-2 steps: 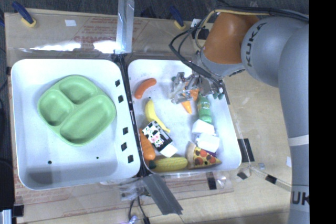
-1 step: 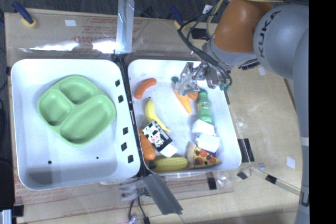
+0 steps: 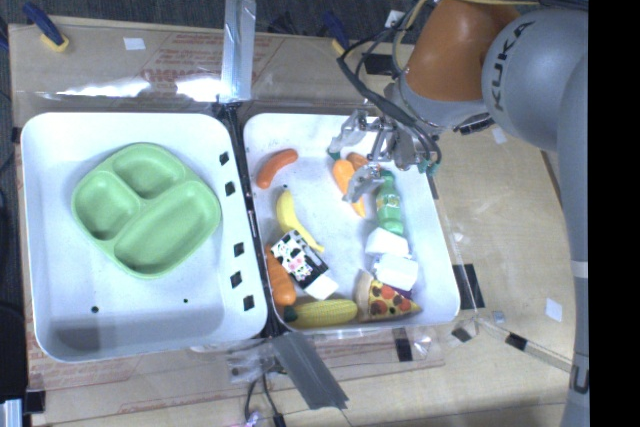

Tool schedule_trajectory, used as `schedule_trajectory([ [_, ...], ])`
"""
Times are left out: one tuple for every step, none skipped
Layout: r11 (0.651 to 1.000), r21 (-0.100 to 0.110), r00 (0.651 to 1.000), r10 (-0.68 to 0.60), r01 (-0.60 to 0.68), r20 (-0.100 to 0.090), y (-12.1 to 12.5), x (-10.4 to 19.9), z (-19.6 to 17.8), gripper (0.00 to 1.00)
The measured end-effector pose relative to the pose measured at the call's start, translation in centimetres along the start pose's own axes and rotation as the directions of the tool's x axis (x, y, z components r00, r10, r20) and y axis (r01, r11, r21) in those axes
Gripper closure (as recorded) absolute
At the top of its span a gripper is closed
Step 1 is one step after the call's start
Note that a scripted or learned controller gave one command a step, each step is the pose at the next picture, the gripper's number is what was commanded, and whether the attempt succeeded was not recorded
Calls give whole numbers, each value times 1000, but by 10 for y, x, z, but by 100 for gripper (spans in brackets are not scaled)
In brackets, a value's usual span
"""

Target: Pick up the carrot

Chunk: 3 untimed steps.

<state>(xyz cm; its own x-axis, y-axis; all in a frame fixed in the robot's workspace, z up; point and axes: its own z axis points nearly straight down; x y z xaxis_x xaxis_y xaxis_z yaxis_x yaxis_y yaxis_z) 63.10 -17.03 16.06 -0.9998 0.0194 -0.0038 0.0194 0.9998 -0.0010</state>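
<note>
Hovering near bin wall [image 3: 436, 215], claw [image 3: 362, 177] perhaps touches carrot [image 3: 344, 174].

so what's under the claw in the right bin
An orange piece, likely the carrot, lies under the claw, beside a green item. The claw covers part of it, so contact is unclear.

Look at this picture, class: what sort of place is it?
Probably a robotics lab test bench: a KUKA arm reaches over two white bins, one holding a green divided plate, the other toy food such as a carrot and a banana.
</note>
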Motion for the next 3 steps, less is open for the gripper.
schedule_trajectory([
  [999, -3, 999, 34, -34, -9, 3, 16, 72, 0],
  [1000, 0, 1000, 28, -28, 1, 3, 12, 57, 100],
  [974, 0, 974, 226, -226, 1, -6, 6, 15, 100],
])
